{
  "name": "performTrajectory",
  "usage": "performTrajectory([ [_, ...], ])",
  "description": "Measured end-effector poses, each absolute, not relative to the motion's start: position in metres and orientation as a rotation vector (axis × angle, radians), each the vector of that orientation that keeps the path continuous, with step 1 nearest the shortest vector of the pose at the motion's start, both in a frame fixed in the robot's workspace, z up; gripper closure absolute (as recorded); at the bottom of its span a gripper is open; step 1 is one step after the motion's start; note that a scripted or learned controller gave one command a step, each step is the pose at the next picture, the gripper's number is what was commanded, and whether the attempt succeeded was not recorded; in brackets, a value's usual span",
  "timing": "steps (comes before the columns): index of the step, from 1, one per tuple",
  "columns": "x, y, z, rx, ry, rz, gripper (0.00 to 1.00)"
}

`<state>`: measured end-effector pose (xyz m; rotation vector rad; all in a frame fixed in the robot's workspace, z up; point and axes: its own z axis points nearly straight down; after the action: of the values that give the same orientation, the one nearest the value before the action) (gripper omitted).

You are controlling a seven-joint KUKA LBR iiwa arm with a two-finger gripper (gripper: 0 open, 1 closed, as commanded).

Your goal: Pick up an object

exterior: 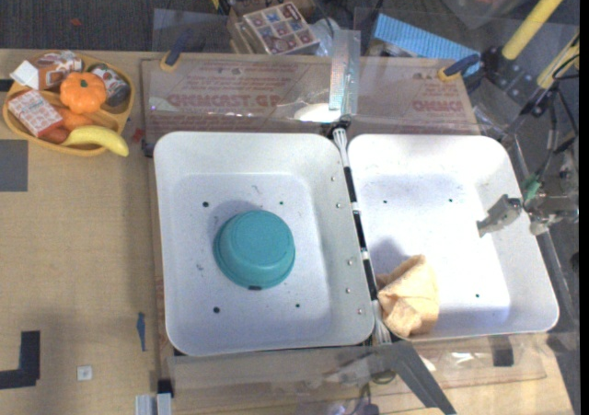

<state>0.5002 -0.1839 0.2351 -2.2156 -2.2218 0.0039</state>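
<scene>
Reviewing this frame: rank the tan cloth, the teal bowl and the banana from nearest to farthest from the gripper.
From the gripper, at the right bin's right edge:
1. Tan cloth, right bin's near-left corner.
2. Teal bowl, upside down in the left bin.
3. Banana, in the yellow dish at far left.

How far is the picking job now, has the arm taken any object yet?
Nothing looks picked yet. The teal bowl lies upside down in the left bin, and the tan cloth lies in the right bin's near-left corner. The gripper is over the right bin's right side, apart from both. Reaching, grasping and lifting remain.
</scene>
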Motion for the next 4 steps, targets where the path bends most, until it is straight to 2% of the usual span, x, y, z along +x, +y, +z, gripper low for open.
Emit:
performTrajectory([
  [1,0.532,-0.120,0.181,-2.236,-2.201,0.005,0.00],
  [2,0.533,-0.172,0.158,-2.420,-1.999,0.004,0.00],
  [3,0.542,-0.096,0.104,-2.287,-2.147,0.005,0.00],
  [4,0.514,-0.103,0.088,-2.073,-2.369,-0.015,0.00],
])
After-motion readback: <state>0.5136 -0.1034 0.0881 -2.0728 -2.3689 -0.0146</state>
